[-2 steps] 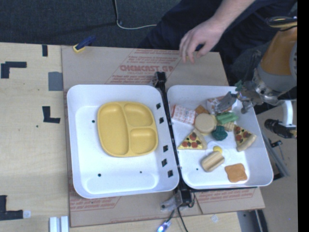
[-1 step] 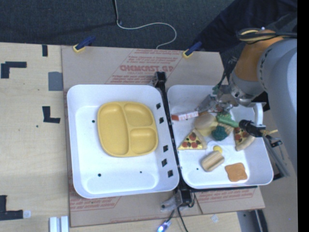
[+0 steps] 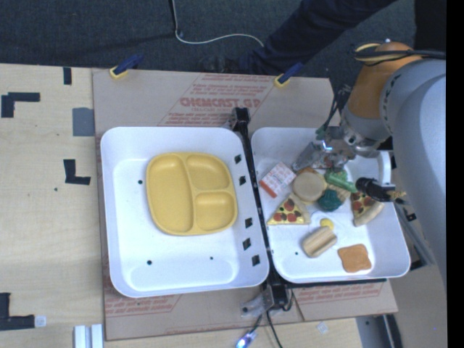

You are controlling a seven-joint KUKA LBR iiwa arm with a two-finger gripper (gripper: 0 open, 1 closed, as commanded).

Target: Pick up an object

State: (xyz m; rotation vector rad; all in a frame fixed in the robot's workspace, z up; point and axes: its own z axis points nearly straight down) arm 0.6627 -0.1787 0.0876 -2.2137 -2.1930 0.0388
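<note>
Camera view: the fingers (image 3: 312,159) hang just above the round cookie (image 3: 308,186); their spread is unclear.

Wooden bench (image 3: 43,216); dark carpet (image 3: 87,13) beyond.

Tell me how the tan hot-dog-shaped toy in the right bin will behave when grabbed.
The tan hot-dog-shaped toy looks rounded, so it may roll or slip when nudged. It seems rigid plastic, probably light. It lies apart from its neighbours, leaving finger room.
</note>
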